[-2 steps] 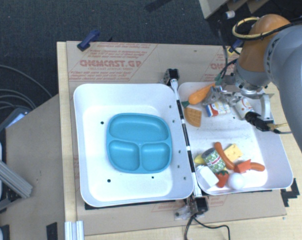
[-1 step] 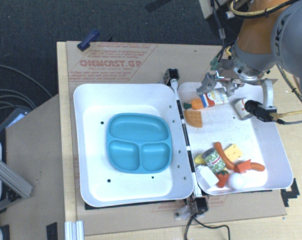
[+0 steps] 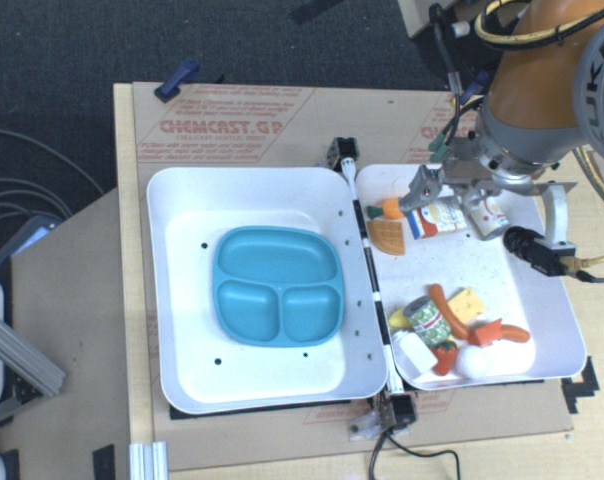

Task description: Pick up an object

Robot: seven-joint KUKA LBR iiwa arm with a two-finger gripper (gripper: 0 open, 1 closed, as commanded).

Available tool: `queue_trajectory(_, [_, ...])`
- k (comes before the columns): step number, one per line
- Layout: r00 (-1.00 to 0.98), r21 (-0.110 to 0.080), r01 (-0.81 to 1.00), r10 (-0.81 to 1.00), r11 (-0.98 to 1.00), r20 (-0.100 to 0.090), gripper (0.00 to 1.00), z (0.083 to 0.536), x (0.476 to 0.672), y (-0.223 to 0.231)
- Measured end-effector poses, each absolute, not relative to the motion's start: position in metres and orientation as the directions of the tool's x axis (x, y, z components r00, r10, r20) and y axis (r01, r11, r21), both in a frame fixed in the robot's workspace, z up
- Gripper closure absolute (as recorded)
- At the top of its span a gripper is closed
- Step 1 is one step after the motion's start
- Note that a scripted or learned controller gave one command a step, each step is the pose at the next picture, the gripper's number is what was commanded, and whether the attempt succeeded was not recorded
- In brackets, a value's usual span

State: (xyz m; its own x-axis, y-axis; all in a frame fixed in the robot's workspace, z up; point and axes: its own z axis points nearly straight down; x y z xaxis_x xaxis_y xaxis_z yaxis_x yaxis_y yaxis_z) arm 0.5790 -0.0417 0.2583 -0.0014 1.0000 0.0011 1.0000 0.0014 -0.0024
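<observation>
The arm (image 3: 547,63) reached in from the right and hung over the far end of the right bin (image 3: 557,313), wrist tilted down toward the toys there. The gripper (image 3: 452,193) sat low over a small white bottle with a red-and-blue label (image 3: 439,218), apparently lying on its side on the bin floor. Whether the jaws were open or closed could not be told; the wrist housing hid them, and nothing showed clearly held between them.

Just left of the bottle lay a tan bread-like wedge (image 3: 387,235) with an orange piece (image 3: 391,209) touching its far edge, both close to the divider between the bins. That cluster was the nearest target, so the pose read as an approach or grasp attempt on the bottle, judged only from alignment.

A second pile was crowded into the near left corner of the right bin: a green can (image 3: 427,318), a yellow cheese-like block (image 3: 467,305), a carrot (image 3: 500,333), a white egg-like lump (image 3: 479,363) and other small pieces. They were packed touching, so harder to pick singly.

The left bin (image 3: 177,298) carried a blue divided tray (image 3: 278,286), centred and flat, well apart from the gripper. Both bins rested on the tabletop (image 3: 232,128).
</observation>
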Motion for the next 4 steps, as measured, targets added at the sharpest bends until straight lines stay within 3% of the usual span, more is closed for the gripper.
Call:
queue_trajectory(1, [0.001,0.001,1.0,1.0,-0.001,-0.001,1.0,0.241,0.617,-0.076])
queue_trajectory(2, [-0.001,0.002,1.0,1.0,0.001,-0.001,1.0,0.25,0.654,-0.077])
queue_trajectory(3, [-0.001,0.002,1.0,1.0,0.001,-0.001,1.0,0.261,0.667,-0.056])
queue_trajectory(4, [-0.001,0.003,1.0,1.0,0.001,-0.001,1.0,0.265,0.667,-0.051])
